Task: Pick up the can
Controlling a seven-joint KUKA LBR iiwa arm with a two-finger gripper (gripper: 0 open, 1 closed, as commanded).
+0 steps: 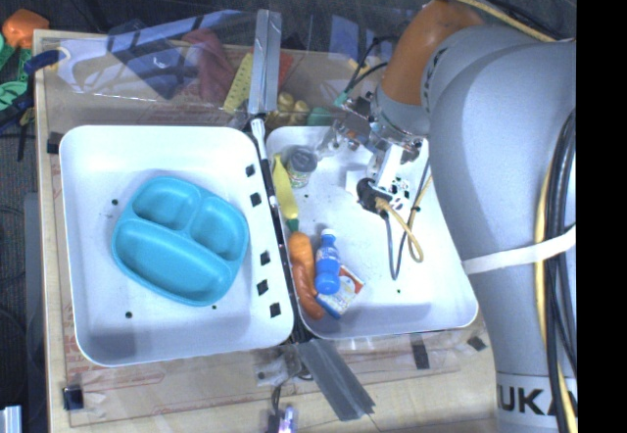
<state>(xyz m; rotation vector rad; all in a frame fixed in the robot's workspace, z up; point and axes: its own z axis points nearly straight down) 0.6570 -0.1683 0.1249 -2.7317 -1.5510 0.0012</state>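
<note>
Camera view: can [300, 165] sits upright at the far-left corner of the right bin [446, 299], just beside the divider wall, with a banana [284, 191] touching or nearly touching its near side. Tight spot, with wall on one side and fruit on the other, so a grasp likely has to come straight down.

Gripper [345, 122] hovers over the bin's far edge, near the can but off to its right, not over it. Can't tell if it's apart or closed; the tips are lost in clutter and glare. Nothing visibly held. The can is untouched, so the pick is not yet done.

The arm leans in low from the right, wrist tilted toward the far corner, probably because the can is at the far reach of that bin. Cable loop [404, 230] hangs off the wrist into the bin; snag risk looks low.

Near-left of the same bin: carrot [302, 274], bottle [326, 269] and a small carton [343, 296], bunched along the wall, well apart from the can. Not in the way.

Left bin [88, 323] holds a blue tray [181, 240], irrelevant to the grasp.

Next move, my guess: shift left, centre over the can, descend.
</note>
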